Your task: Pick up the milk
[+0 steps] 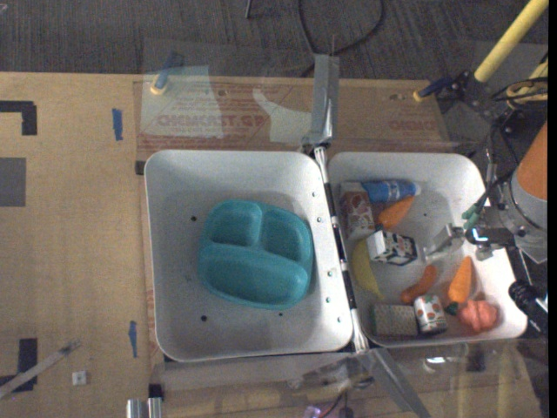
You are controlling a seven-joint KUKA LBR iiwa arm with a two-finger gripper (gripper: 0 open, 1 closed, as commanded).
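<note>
The milk (392,248) is a small white carton with dark patches, lying near the middle of the right bin (470,171). My gripper (446,240) hangs over the same bin just to the right of the carton, a short gap away from it. The grey arm with its orange band reaches in from the right edge. Nothing shows in the gripper's grasp.
Around the milk lie a brown carton (355,212), a blue bottle (389,190), a banana (364,270), three carrots (459,284), a small can (429,313), a grey sponge (394,320) and a pink toy (479,314). The left bin (174,181) holds a teal divided plate (255,253).
</note>
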